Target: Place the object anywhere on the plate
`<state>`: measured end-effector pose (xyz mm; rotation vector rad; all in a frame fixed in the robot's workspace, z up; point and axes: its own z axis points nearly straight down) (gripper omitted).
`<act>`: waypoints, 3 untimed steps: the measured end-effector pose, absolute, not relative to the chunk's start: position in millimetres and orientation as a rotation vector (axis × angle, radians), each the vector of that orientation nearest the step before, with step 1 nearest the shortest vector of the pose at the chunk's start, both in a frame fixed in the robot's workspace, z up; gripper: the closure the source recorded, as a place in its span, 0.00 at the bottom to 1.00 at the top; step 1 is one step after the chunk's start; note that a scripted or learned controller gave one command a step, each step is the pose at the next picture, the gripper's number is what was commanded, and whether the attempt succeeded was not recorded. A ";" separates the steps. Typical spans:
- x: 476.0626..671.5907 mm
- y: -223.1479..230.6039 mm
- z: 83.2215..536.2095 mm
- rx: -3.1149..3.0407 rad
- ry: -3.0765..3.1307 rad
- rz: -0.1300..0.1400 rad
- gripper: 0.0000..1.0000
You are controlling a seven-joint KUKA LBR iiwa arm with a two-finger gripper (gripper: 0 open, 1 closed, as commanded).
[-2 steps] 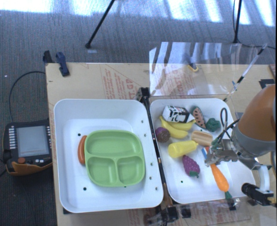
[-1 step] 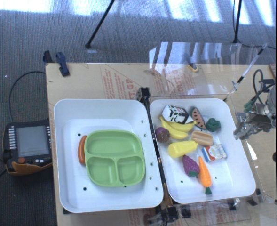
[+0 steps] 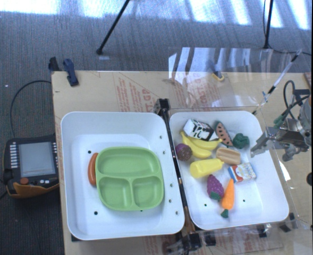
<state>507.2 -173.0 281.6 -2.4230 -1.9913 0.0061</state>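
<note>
A green plate (image 3: 128, 164) with three compartments lies in the left bin (image 3: 74, 206). An orange-red sausage-like toy (image 3: 92, 169) rests against the plate's left rim. The right bin (image 3: 268, 209) holds several toy foods: a banana (image 3: 196, 146), a black-and-white carton (image 3: 199, 128), a watermelon slice (image 3: 222, 133), a green broccoli (image 3: 240, 140), a yellow pepper (image 3: 205, 167), a bun (image 3: 228, 155), a small white box (image 3: 242, 172), purple grapes (image 3: 214, 186) and a carrot (image 3: 228, 195). My gripper (image 3: 276, 150) hovers over that bin's right edge, open, with nothing between its fingers.
A dark round fruit (image 3: 184, 152) sits by the divider between the bins. A teach pendant (image 3: 31, 163) lies on the floor left of the bench. A blue clamp (image 3: 69, 70) grips the bench's far left corner. A clear panel (image 3: 225, 78) stands behind the right bin.
</note>
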 end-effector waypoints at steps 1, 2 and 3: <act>507.2 -173.0 281.6 -2.423 -1.991 0.006 0.00; 507.2 -173.0 281.5 -2.423 -1.991 0.006 0.00; 507.2 -173.0 281.5 -2.423 -1.991 0.006 0.00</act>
